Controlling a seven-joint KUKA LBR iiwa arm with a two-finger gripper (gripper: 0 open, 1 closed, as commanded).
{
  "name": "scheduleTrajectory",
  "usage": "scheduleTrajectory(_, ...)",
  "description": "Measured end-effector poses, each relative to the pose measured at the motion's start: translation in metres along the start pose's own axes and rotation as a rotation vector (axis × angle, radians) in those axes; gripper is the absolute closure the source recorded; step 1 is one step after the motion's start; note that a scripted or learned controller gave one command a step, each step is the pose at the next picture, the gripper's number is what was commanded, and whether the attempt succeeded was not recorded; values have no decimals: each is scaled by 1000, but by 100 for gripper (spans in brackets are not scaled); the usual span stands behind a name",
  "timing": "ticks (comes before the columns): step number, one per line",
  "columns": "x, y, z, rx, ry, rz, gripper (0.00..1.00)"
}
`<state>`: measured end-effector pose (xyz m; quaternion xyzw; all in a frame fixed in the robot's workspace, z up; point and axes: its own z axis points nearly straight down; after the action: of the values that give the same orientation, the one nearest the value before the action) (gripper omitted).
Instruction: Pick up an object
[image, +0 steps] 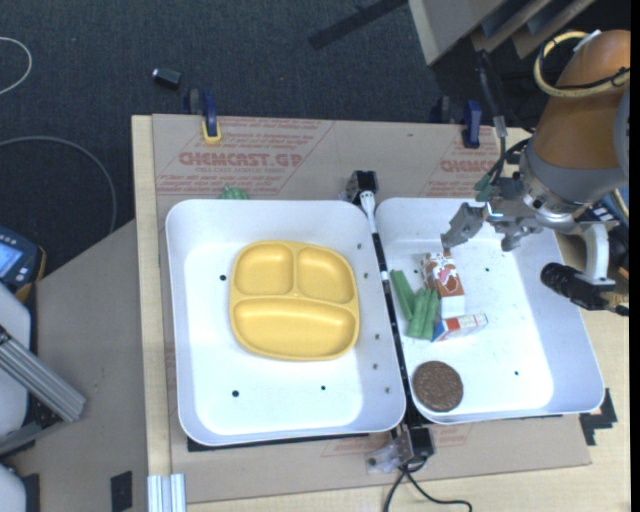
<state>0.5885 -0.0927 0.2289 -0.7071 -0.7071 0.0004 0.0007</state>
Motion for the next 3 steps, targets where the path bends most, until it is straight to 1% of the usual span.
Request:
scheduleTrajectory(1, -3, -29, 146, -2, 2, 5, 0)
scheduleTrajectory(2, -4, -26, 130, -13, -1, 2, 100)
scheduleTrajectory(3, -4, -26, 120, -14, -2, 3, 100)
